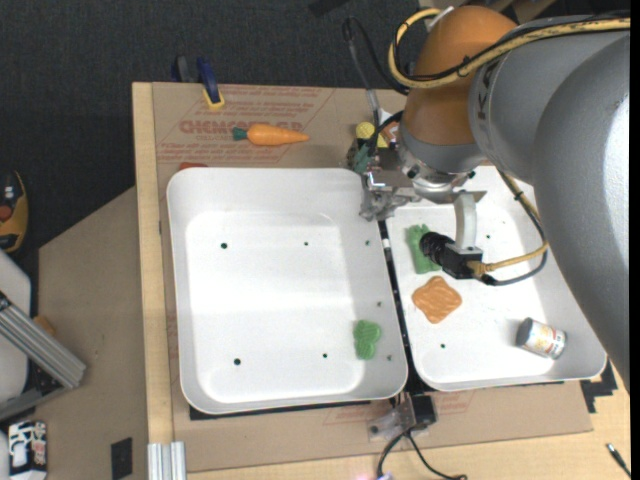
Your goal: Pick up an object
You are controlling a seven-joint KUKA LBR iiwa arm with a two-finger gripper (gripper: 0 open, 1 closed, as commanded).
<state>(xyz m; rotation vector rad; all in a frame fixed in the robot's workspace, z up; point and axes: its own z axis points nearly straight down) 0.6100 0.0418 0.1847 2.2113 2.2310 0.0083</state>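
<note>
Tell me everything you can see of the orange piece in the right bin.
The orange piece is a flat, irregular chunk with a dull, slightly speckled surface, perhaps foam or soft plastic. It lies flat on the floor of the right bin, near the wall shared with the other bin and just below a green piece. Nothing appears to touch it. The gripper is farther back.

The arm (560, 118) covers the right bin's (480, 358) far right corner and part of the green piece (417, 246) lying near its left edge.
</note>
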